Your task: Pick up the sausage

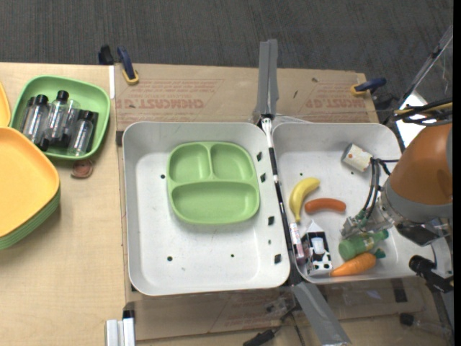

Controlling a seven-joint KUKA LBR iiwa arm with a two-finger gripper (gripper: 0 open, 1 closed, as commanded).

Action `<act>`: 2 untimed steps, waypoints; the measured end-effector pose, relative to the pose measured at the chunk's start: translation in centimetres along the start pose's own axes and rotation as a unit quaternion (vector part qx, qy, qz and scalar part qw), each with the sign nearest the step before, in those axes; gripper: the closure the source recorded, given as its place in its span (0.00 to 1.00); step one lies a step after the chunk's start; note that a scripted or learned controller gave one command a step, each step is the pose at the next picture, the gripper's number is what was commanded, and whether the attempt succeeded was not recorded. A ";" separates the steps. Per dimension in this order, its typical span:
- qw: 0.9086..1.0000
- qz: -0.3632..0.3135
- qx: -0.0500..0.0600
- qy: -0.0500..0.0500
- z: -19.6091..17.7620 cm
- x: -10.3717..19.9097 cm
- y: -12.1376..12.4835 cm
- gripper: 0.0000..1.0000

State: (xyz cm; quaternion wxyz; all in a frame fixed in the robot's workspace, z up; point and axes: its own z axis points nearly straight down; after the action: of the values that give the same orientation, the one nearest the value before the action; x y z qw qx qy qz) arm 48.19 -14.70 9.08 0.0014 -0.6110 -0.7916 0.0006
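The sausage is a short orange-red link lying flat in the right bin, just right of a yellow banana. My gripper hangs low over the right side of that bin, a little right of and below the sausage and apart from it. It sits right above a green toy vegetable. The arm's grey wrist and orange band rise behind it and hide the bin's right wall.
In the right bin also lie a carrot, a small black-and-white packet and a white block. The left bin holds a green divided plate. Left of the bins stand a green tray of bottles and stacked yellow plates.
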 end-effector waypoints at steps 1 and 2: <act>0.983 0.186 -0.001 -0.001 0.0 -0.4 -0.2 1.00; 1.000 -0.022 0.000 0.000 0.0 2.0 0.0 1.00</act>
State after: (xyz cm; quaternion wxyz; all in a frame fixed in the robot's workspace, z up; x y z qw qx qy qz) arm 47.73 -12.78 9.09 0.0010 -0.5936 -0.8048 0.0003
